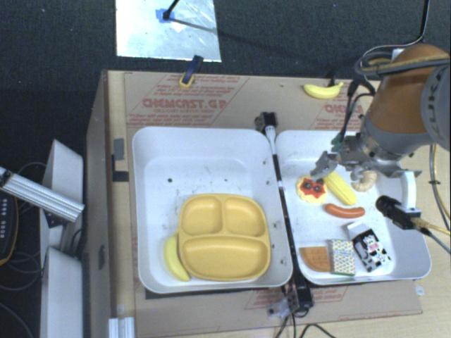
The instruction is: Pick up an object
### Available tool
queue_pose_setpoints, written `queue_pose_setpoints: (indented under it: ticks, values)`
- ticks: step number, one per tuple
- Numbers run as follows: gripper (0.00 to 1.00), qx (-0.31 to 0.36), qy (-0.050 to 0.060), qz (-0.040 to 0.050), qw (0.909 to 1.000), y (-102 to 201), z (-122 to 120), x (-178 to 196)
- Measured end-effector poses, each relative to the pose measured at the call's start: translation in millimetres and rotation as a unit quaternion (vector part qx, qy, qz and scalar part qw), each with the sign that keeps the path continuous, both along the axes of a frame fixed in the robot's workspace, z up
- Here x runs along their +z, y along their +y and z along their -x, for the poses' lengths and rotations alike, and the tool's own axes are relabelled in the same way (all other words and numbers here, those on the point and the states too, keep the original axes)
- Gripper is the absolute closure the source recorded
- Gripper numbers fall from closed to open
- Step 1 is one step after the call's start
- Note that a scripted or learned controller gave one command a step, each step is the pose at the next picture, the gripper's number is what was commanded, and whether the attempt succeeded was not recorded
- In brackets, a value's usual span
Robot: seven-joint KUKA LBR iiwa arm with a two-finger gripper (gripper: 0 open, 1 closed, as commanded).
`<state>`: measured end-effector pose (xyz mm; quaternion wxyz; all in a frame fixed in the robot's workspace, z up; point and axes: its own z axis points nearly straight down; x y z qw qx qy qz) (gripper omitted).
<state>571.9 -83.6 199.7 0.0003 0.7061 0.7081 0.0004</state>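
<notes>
The bench [211,97] bears two white bins [162,146] side by side, with a yellow banana [322,89] behind the right one.

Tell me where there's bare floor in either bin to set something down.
Left bin: bare across the far half, behind the yellow divided plate. Right bin: bare strip along the divider, left of the pizza toy. Crowded around corn, hot dog and the near-edge items.

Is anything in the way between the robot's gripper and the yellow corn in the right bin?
Nothing visible blocks it. The gripper is in the right bin, just up and left of the corn. The pizza slice lies beside the corn on its left, and the hot dog lies below it.
</notes>
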Motion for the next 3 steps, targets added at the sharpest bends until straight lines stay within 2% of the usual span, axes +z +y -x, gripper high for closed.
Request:
queue_pose_setpoints:
  ticks: [1, 2, 3]
  values:
    - [0.0, -0.001, 0.001, 0.0003, 1.0, -59, -34, -85]
    - [0.0, 0.0, -0.004, -0.0004, 1.0, -56, -38, -109]
    - [1.0, 0.001, -0.009, -0.0013, 1.0, -54, -41, -96]
